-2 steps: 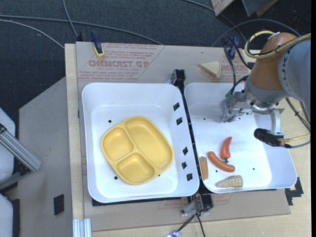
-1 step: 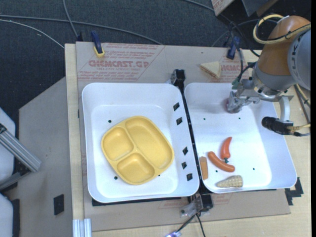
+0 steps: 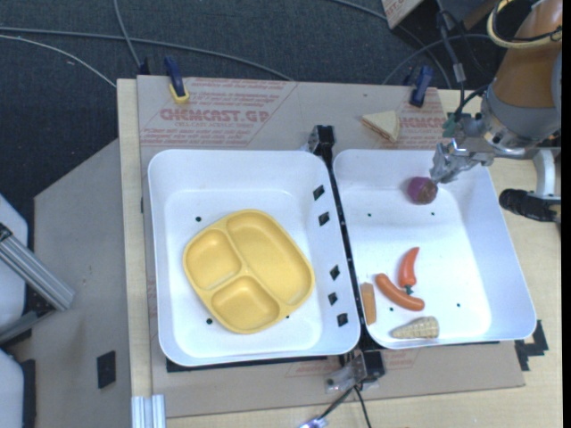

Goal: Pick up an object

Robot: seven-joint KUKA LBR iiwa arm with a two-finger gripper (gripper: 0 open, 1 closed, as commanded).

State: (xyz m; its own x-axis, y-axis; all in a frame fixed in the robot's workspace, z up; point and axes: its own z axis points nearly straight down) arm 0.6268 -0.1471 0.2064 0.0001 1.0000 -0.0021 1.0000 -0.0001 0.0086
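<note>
Onion [image 3: 422, 190], small, round, dark purple-red, sits at the far end of the right bin [image 3: 500, 266], near its far wall. Gripper [image 3: 443, 169] hangs just beside it, on its far right, tips close to touching; finger spacing cannot be told from this angle. Nothing seen between the fingers, so judged: approach made, grasp and lift not yet done. Near end of the same bin: red chili [image 3: 409, 266], sausage [image 3: 399, 293], carrot stick [image 3: 368, 302], pale cone [image 3: 416, 329]. Left bin [image 3: 169, 239] carries a yellow divided plate [image 3: 247, 269].
</note>
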